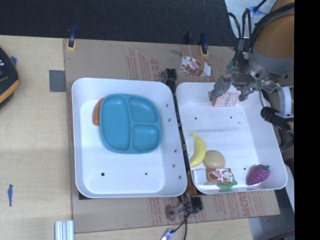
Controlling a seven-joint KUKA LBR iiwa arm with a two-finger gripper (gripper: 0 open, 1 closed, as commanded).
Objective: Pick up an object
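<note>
At far edge of right bin (270, 134): small carton (224, 100), white and red, lying flat, long axis along that edge.
Fingers (231, 87): directly over the carton, one dark finger at its left end; spread or pinching could not be told.
Carton from fingers: just below, touching or nearly so.
Near edge of right bin: banana (198, 150), bun (214, 159), grapes (258, 174).
Left bin (85, 134): blue tray (131, 123).
Judgement: carton was the likely target.

A light wooden bench (35, 149) carries a brown printed cardboard sheet (125, 59); two shallow white plastic bins, left (85, 134) and right (260, 134), sit side by side on it; a small red-and-white carton (194, 66) lies behind them; a yellow-and-black device (7, 79) rests at the bench's left edge.
</note>
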